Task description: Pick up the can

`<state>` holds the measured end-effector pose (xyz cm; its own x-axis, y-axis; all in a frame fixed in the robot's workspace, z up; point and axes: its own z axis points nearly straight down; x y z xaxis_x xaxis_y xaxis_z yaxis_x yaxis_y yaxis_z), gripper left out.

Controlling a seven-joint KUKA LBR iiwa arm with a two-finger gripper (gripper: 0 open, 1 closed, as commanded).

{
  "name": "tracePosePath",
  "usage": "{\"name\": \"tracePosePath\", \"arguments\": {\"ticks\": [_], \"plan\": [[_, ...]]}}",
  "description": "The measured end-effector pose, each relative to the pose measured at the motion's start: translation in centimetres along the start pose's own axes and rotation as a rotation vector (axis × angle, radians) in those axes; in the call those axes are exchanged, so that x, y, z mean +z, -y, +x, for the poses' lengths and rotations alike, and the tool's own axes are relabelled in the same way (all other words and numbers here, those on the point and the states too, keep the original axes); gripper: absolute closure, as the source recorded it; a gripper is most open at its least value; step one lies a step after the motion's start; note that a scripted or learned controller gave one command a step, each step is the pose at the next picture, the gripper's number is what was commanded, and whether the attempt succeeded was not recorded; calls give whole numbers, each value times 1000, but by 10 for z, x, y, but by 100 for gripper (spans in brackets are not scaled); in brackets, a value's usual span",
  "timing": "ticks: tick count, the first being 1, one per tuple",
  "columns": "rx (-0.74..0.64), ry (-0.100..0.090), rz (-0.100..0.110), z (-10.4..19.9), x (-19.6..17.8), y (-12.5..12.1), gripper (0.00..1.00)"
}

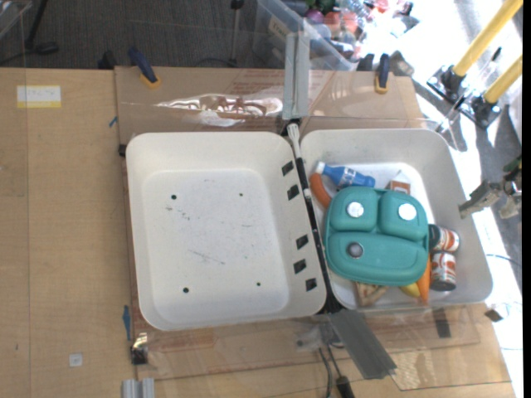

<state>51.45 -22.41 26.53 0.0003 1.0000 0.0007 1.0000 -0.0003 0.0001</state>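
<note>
Camera view looks down at a slant on a wooden tabletop [58,222] that bears two shallow white bins side by side. The left bin [158,160] fills the middle of the frame; its floor shows small dark dots and faint scuff marks. The right bin [431,143] sits at centre right, touching the left one along a dark seam with black tabs. The can [442,270], red and white, stands in the lower right corner of the right bin, near the bin's right wall and just beside the lower right edge of a big teal toy [375,240]. A second can [446,239] of like colours lies touching it, just above in the frame, also against the toy's right side. The toy has two white round buttons on top and covers most of the bin's middle. A blue bottle [348,175] lies above the toy toward the bin's upper left, and an orange piece [319,191] rests to the left of the toy near the seam. A yellow-orange piece [420,285] pokes out under the toy's lower right, touching the can. At the top of the frame a clear tub [286,11] holds mixed colourful things. Yellow bars [489,27] slant across the upper right corner.
</note>
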Motion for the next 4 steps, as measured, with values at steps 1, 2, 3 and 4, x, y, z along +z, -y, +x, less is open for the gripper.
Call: {"name": "tracePosePath", "arguments": {"ticks": [1, 2, 3, 4], "plan": [[-29, 5, -28, 14, 143, -139, 0], [-87, 2, -52, 8, 156, -81, 0], [-108, 24, -62, 58, 155, -60, 0], [-155, 15, -56, 17, 156, -33, 0]]}}
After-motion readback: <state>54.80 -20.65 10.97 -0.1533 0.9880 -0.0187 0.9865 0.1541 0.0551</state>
